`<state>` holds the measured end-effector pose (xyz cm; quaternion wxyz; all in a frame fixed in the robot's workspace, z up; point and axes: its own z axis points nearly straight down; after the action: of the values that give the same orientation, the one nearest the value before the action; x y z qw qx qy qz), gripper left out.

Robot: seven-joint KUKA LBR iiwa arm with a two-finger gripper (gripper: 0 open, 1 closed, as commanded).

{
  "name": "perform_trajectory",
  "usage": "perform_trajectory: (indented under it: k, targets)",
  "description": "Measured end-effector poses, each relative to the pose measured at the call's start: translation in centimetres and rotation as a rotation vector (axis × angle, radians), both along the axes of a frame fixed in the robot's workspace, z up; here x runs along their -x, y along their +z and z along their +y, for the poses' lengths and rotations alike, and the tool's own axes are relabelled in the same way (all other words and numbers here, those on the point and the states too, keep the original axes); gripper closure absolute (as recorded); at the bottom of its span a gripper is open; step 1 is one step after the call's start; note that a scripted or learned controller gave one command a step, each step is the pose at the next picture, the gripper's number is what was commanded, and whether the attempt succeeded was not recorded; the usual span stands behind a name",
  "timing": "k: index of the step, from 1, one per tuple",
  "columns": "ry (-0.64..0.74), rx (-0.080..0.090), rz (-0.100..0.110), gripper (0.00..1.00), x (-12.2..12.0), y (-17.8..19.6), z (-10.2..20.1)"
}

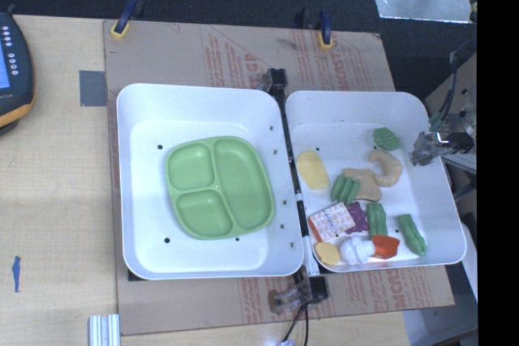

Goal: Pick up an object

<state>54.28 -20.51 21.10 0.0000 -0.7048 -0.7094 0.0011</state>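
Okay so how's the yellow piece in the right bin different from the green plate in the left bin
The yellow piece is a small, solid rounded lump, while the green plate is broad, flat and split into three compartments. The yellow piece lies near the right bin's left wall with other toy foods nearby; the plate sits alone, mid left bin. Both lie flat.

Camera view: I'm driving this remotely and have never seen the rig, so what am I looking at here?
This is one fixed camera above the bench, looking down at a slant. Two shallow white bins sit side by side on a cardboard sheet. The left bin holds a green divided plate. The right bin holds small toy foods: a yellow piece, a shrimp, green pieces such as the pod, a red and white packet, and more piled near the front. The robot arm comes in from the right; its tool sits at the right bin's far edge. Nothing is visible between its fingers, so I would not count anything as held yet.
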Motion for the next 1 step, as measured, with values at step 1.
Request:
perform_trajectory:
  k: [1]
  targets:
    - [-0.001, 0.0, -0.004, 1.0, -4.08, 0.81, -0.71]
